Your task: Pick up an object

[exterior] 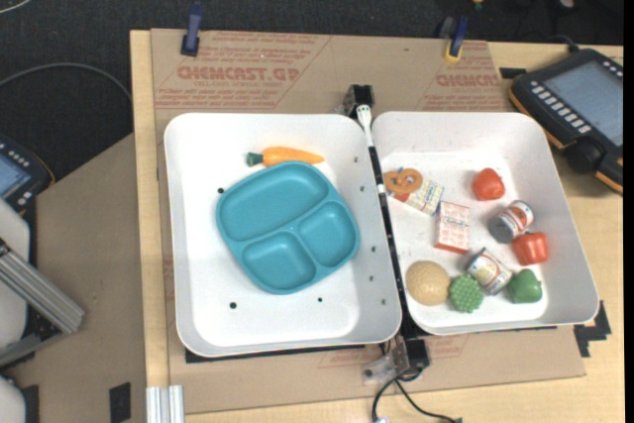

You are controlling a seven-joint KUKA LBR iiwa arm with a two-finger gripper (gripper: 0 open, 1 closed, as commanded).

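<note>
Nothing had been lifted yet, by the look of it. Every candidate lay in a bin: a toy carrot [285, 156] touching the far rim of a teal divided plate [286, 226] in the left bin [188, 243]; a tomato [486, 183], cans [509, 220], a red pepper [530, 248], broccoli [465, 293] and small cartons [453, 227] in the right bin [560, 213]. With no arm over the counter, the tool's state could not be told; the approach and grasp remained.

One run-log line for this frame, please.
arm: outside bins | left bin: teal divided plate, carrot | right bin: small toy foods, cans | nothing picked
</note>
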